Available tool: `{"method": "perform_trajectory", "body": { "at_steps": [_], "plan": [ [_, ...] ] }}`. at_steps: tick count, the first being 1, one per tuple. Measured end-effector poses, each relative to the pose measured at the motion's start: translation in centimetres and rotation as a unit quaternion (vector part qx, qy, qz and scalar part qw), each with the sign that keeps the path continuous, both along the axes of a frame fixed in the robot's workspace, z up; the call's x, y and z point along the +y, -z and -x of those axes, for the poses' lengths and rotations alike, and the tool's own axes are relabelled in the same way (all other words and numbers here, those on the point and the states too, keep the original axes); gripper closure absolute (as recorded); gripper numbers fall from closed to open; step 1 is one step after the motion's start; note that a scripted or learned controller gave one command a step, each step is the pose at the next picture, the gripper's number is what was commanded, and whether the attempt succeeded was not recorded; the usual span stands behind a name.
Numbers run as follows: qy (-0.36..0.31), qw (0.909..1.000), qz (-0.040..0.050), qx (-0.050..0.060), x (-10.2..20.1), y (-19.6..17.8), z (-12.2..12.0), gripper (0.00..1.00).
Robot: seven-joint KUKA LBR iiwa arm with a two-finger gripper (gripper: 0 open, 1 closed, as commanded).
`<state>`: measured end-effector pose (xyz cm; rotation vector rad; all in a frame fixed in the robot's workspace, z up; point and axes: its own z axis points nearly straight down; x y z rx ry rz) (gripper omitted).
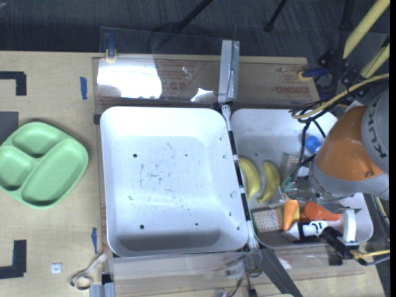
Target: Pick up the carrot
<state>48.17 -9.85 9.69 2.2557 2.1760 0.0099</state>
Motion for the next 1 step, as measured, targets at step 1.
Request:
{"method": "perform_trajectory", "body": {
  "at_steps": [1],
  "plan": [
    [0.009, 0.9999, -0.0005, 0.005, 1.63, -8.74, -4.8, 1.0]
  ]
}}
